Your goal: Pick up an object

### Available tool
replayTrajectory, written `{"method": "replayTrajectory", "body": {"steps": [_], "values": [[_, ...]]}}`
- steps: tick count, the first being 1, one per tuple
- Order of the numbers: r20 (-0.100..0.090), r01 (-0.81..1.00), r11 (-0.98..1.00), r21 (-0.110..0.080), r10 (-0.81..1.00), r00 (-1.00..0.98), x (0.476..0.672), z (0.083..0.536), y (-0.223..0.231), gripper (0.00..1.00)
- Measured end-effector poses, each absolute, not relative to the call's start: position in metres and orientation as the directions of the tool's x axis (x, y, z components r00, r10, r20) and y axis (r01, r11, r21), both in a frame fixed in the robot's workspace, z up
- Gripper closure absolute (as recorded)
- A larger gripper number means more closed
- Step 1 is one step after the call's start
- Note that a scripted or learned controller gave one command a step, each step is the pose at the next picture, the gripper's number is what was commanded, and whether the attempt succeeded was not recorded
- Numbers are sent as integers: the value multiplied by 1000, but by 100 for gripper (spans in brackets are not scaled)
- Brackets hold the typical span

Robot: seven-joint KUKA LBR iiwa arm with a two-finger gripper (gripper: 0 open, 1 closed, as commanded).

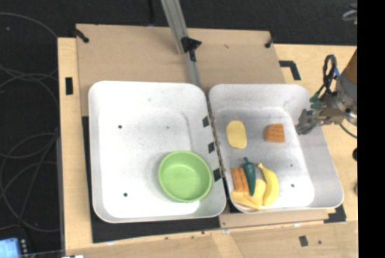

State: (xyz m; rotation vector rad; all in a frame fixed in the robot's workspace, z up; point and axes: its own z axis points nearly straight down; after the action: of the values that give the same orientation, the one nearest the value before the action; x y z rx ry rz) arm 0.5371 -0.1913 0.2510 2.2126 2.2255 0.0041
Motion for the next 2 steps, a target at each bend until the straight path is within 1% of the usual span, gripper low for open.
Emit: {"method": "replayTrajectory", "body": {"steps": [1,2], "values": [[0,1000,7,1,1000,-7,553,241,-136,100],[2,1000,9,3,1000,-9,565,249,-78,100]]}}
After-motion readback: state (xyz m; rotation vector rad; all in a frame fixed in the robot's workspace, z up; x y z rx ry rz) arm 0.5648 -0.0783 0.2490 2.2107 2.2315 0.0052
